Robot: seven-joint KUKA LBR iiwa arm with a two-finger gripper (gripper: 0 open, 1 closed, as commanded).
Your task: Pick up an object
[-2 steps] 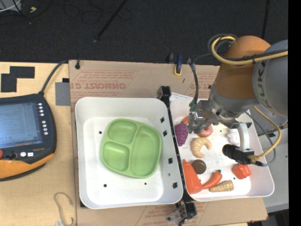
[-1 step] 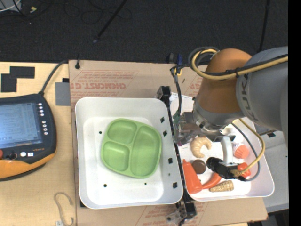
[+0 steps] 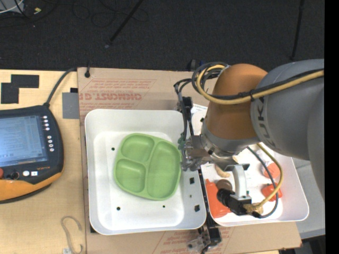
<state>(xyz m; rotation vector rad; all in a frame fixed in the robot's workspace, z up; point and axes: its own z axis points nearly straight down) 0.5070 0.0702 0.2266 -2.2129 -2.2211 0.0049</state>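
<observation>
Tool: low over the adjoining walls where the two bins meet, beneath the wrist and its orange band.
Tool state: cannot tell whether it is spread or pressed together; the wrist housing and cabling hide its working end. Nothing is seen held in it.
Green plate: three-compartment plate, lying flat on the floor of the left bin. It is just beside the tool on the side away from the arm, with its nearest rim close under the tool. Contact cannot be confirmed.
Orange piece: in the right bin, near the tool on the arm side and toward the front of the counter. It is partly covered by robot hardware.
Second orange piece: also in the right bin, further from the tool on the arm side. It is partly behind a yellow cable, and its shape is not clear.
Cardboard sheet: lies under both bins, with printed lettering visible beyond the tool at the back.
Pendant: control unit with a lit screen, on the counter well apart from the tool, past the left bin.
Metal hook: on the counter outside the front corner of the left bin, well apart from the tool.
</observation>
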